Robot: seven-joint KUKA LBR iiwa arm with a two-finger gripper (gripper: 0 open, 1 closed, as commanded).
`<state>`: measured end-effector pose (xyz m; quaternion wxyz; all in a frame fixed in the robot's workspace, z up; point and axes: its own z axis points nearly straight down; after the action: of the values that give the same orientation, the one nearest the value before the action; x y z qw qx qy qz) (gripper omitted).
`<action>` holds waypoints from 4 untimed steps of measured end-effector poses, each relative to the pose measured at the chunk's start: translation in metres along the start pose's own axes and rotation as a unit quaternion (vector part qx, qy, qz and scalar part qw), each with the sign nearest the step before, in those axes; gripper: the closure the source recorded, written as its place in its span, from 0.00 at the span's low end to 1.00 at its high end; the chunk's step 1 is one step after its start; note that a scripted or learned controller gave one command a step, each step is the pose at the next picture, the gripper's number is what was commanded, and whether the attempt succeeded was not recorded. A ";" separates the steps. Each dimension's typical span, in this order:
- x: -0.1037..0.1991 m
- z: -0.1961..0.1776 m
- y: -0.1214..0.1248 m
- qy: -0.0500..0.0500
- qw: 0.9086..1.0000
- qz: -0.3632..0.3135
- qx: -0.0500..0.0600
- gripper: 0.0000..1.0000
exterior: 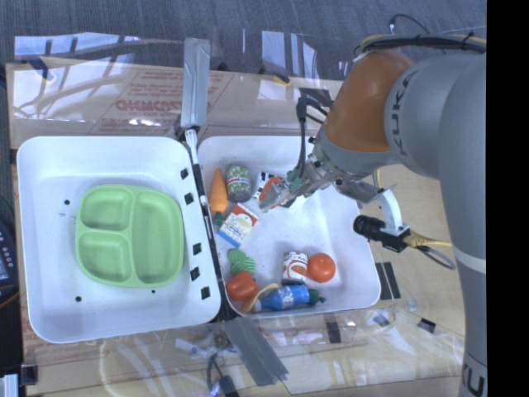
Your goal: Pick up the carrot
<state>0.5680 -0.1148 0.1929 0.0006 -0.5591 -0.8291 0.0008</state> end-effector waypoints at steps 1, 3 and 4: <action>0.068 0.002 -0.072 0.001 1.000 0.019 0.001 1.00; 0.118 0.002 -0.020 0.000 0.989 -0.149 -0.001 0.00; 0.141 -0.053 -0.041 0.000 1.000 -0.025 -0.001 0.00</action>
<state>0.4770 0.0009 0.2455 -0.0003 -0.5380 -0.8429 0.0002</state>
